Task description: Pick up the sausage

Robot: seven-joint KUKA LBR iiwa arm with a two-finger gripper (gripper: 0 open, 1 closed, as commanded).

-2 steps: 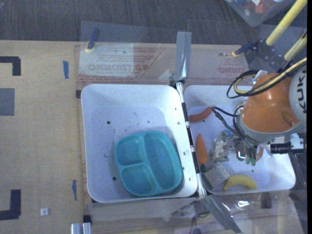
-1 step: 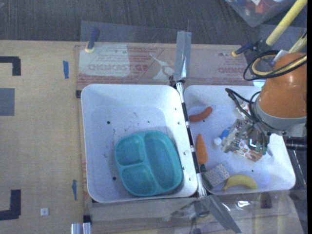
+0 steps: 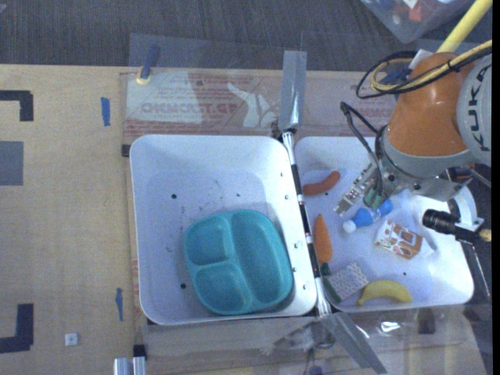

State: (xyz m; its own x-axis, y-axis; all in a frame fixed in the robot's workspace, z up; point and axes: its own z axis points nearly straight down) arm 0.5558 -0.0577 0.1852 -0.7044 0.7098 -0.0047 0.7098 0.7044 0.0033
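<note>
While hovering over right bin (image 3: 437, 287), jaws (image 3: 353, 198) pointing down-left, just right of sausage (image 3: 322, 183); can't tell if open or shut. Sausage lying near bin's upper-left corner, long axis slanting up-right, apart from carrot (image 3: 323, 239). Needing short shift left, prob.

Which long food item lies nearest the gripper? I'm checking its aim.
The sausage, reddish-brown, at the right bin's far left. Carrot and banana lie farther from the gripper.

Bright even overhead light, soft shadows — slightly blurry, grainy
</note>
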